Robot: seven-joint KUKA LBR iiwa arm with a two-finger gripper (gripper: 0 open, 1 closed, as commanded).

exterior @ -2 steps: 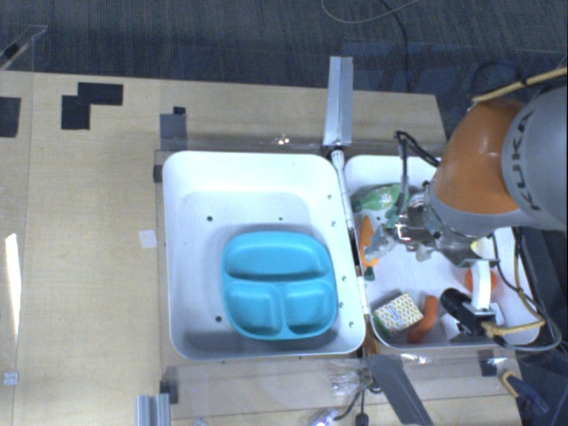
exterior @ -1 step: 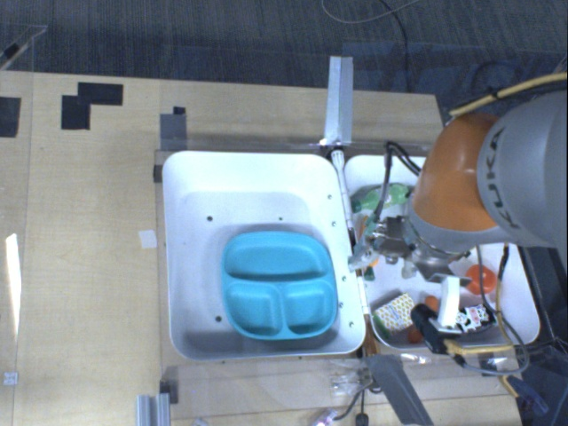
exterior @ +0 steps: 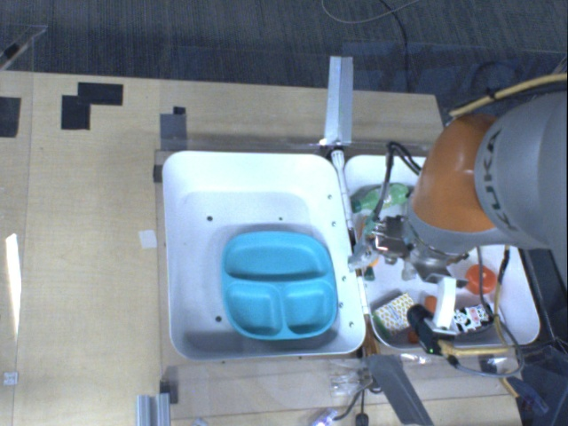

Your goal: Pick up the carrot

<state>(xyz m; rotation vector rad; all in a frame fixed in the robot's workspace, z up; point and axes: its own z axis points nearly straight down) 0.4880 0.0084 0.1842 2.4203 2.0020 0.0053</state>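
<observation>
Camera view shows you the main risk: the carrot [exterior: 482,280], if the orange piece is really it, lies well apart from the gripper [exterior: 380,240], on the other side of the wrist. A grasp here takes nothing, or takes the green thing [exterior: 368,201] just beside the gripper. The gripper also hangs near the wall [exterior: 344,211] between the bins, so a descent can hit it. The arm [exterior: 497,176] reaches over the right bin [exterior: 531,322] and bends down, covering much of it. You cannot tell if the gripper is open or closed.
</observation>
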